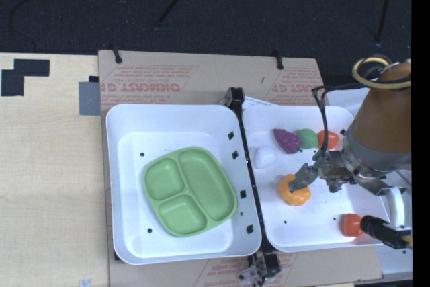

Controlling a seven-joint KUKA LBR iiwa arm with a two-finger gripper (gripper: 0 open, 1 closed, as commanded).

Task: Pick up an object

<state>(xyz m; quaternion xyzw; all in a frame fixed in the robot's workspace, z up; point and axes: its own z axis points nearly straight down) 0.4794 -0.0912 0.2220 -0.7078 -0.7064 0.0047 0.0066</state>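
The left bin holds a green divided plate. In the right bin, a white egg-shaped piece lies near the divider, with a purple toy, a green one and an orange-red one lined up behind. The gripper hangs just above a yellow-orange toy; whether it grasps anything cannot be told. Another orange piece sits at the front right.

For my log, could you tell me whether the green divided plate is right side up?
Right side up: the green plate shows its three hollow compartments facing upward.
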